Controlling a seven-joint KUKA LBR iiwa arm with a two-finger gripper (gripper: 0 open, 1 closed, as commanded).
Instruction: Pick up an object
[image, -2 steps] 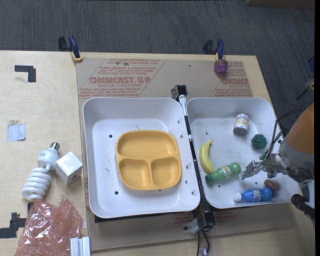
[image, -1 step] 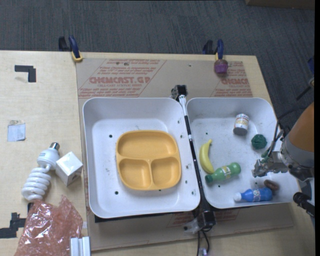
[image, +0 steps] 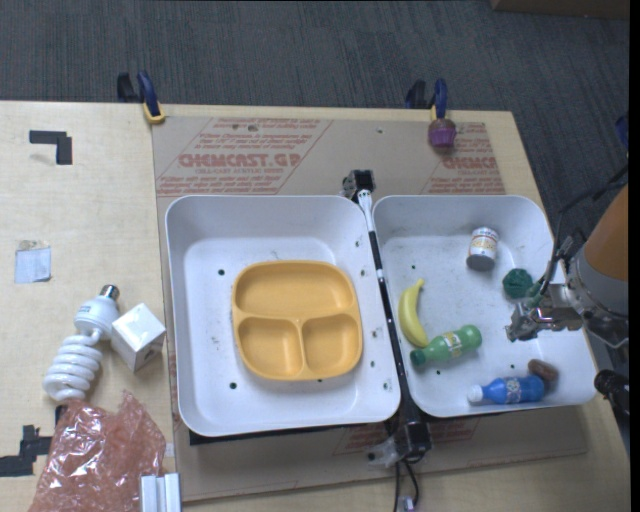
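1. Two things lie nearest in the right bin (image: 520, 212): a blue bottle (image: 508, 390) on its side and a small brown object (image: 543, 370), hard to identify.
2. A green bottle (image: 448, 346) lies beside an upright-curving yellow banana (image: 411, 312).
3. The gripper (image: 524, 326) hangs over the bin's right side; its opening cannot be told.
4. Farther back, a dark green lump (image: 517, 283) and a small jar (image: 483, 247).

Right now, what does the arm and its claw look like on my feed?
At the view's right edge, the arm shows an orange band above a grey wrist section. The claw is small, metallic silver-grey with dark parts. Thin dark cables run along the arm's upper side. No markings are legible.
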